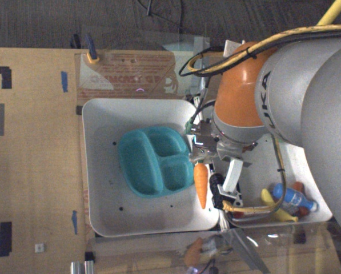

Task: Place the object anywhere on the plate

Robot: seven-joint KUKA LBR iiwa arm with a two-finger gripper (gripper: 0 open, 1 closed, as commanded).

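Tan bench (33,170) with two white bins (101,210) side by side.

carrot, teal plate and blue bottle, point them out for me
carrot (200,185), camera view, middle of its orange body
teal plate (140,170), camera view, floor of its large compartment
blue bottle (292,198), camera view, middle of its body

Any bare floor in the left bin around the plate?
Yes: white floor between the plate and the left bin wall on its left, top and bottom sides. Crowded on the plate's right edge, where the carrot and arm sit.
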